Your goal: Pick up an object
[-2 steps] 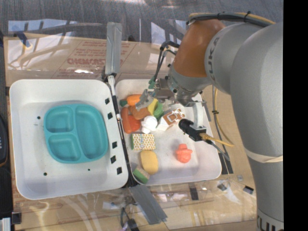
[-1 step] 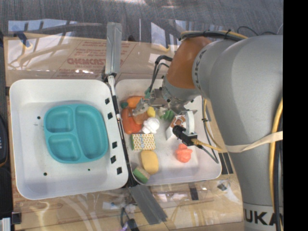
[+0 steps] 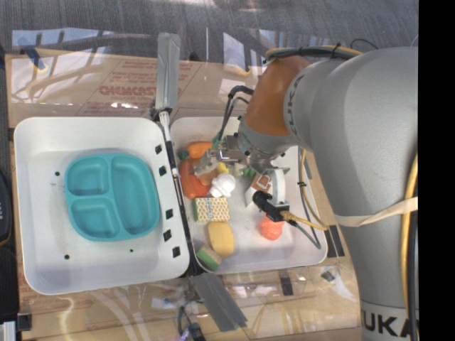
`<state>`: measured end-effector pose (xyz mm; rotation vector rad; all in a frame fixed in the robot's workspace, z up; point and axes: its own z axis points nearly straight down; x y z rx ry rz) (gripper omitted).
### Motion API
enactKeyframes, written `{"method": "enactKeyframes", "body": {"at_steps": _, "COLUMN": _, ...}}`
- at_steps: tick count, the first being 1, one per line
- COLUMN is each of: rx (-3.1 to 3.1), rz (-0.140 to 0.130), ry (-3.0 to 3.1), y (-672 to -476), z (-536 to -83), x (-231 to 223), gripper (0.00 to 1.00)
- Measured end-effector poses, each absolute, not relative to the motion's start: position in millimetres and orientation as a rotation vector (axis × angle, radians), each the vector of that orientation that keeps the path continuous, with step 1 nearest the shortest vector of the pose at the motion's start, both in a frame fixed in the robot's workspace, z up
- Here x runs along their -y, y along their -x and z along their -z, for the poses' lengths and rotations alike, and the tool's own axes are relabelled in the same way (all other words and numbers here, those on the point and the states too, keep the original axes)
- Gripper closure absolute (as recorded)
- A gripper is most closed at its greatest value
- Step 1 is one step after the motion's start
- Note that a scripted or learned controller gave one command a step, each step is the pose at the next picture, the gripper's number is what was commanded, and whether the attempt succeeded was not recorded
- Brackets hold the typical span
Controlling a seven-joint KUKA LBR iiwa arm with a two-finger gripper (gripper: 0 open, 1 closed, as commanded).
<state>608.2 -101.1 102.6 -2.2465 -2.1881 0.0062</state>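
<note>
The right bin [image 3: 306, 251] holds several small items: an orange piece [image 3: 190, 182] at its left wall, a white round object [image 3: 223, 185], a checkered yellow block [image 3: 212, 209], a yellow potato-like lump [image 3: 221, 239], a green piece [image 3: 207, 258] at the front corner, and a red-orange object [image 3: 271, 227]. My gripper [image 3: 217, 160] reaches down into the bin's upper left, over the orange piece and just above the white object. Its fingertips are lost among the items.
The left bin [image 3: 43, 254] holds a teal divided tray [image 3: 111, 196]. A grey bar [image 3: 168, 73] runs along the divider between the bins. The large grey arm [image 3: 355, 119] covers the bench's right side, with cables [image 3: 302, 222] hanging over the right bin.
</note>
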Motion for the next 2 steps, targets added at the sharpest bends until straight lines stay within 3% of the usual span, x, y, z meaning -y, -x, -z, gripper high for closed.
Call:
{"method": "enactKeyframes", "body": {"at_steps": 1, "rx": 2.19, "rz": -0.009, "ry": 2.242, "y": -608.2, "z": -112.2, "x": 101.3, "gripper": 1.0}}
{"method": "enactKeyframes", "body": {"at_steps": 2, "rx": 2.191, "rz": -0.01, "ry": 2.242, "y": -608.1, "z": -112.1, "x": 101.1, "gripper": 0.0}}
